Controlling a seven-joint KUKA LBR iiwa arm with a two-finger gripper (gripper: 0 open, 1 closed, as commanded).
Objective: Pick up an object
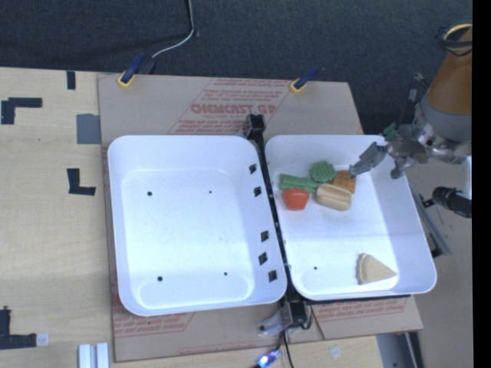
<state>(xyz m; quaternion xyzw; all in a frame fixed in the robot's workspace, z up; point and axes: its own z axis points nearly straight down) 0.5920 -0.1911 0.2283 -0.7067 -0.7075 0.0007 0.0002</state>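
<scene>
A robotics lab: clamped cardboard sheet point(230, 113), twin white bins point(123, 205), taped bench markers point(77, 182).

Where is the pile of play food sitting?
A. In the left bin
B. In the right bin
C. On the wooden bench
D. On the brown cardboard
B. The red tomato, the green vegetable and the tan bread roll all lie together inside the right bin, near its far wall, with a tan wedge in its near corner.

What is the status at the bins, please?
End effector over right bin, holding nothing. Toy food cluster beside it, untouched. Wedge apart, near the front corner.
</scene>
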